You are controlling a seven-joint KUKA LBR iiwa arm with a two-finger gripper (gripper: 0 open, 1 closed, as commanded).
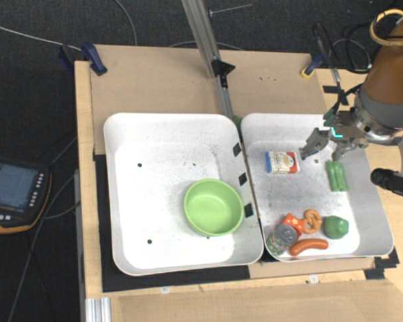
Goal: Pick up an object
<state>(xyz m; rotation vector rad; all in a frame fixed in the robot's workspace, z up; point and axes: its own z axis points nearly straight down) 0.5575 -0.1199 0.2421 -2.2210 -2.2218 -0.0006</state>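
Gripper (pixel 326 146) poised over the right bin (pixel 369 243), fingers spread and nothing held.

A small carton (pixel 282 162) is seen just left of it, a green block (pixel 336 176) just below; a bowl (pixel 213 207) lies in the left bin (pixel 131 247) on the desk (pixel 154 79).

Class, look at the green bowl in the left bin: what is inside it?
The green bowl in the left bin shows a bare green inside; nothing lies in it. Whatever is beneath the bowl is covered.
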